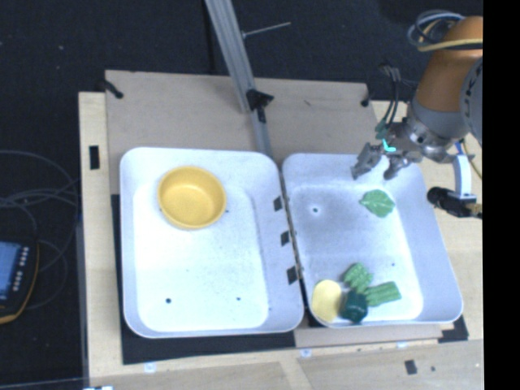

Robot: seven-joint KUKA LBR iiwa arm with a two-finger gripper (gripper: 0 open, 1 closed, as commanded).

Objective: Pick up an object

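Note:
My gripper (pixel 379 166) hangs over the far part of the right bin (pixel 325 242), its two fingers spread open with nothing between them. A flat light-green piece (pixel 378 202) lies on the bin floor just in front of the fingers and apart from them. At the bin's near edge sits a cluster: a pale yellow round object (pixel 327 298), a dark teal piece (pixel 353 307), and two green pieces (pixel 356 276) (pixel 383 292).
The left bin (pixel 195 299) holds a yellow bowl (pixel 192 197) at its far left. A slanted metal pole (pixel 236 55) rises behind the bins. The arm's orange band (pixel 447 75) and grey wrist stand at the right edge.

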